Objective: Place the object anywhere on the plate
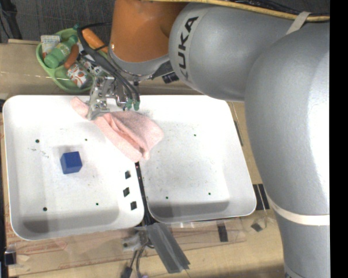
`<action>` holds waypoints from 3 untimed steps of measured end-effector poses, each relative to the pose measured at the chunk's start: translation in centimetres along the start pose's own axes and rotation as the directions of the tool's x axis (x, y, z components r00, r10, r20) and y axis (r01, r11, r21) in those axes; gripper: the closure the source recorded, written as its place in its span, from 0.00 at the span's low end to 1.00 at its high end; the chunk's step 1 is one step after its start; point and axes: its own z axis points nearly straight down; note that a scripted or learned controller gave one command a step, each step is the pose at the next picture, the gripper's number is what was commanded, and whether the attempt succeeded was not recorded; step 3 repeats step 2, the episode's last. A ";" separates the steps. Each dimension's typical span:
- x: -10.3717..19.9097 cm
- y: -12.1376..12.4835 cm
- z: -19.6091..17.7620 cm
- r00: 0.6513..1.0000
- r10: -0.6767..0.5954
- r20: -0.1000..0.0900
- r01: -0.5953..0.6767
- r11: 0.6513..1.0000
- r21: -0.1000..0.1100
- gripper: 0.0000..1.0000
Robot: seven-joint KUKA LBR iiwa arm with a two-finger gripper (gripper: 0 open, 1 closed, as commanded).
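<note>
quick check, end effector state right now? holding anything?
End effector: at the far edge of the left bin, over the top end of the pink cloth. Whether it is open, closed or holding the cloth cannot be told.

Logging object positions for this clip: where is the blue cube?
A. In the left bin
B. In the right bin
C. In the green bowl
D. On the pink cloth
A: the blue cube sits on the floor of the left bin, apart from the pink cloth.
</note>
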 end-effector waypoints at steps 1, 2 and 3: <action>0.7 5.1 0.7 1.000 -0.002 -0.001 0.002 1.000 0.000 1.00; 0.7 5.1 0.7 1.000 -0.001 -0.001 0.001 1.000 0.000 0.00; 0.7 5.1 0.7 1.000 -0.001 -0.001 0.001 1.000 0.000 0.00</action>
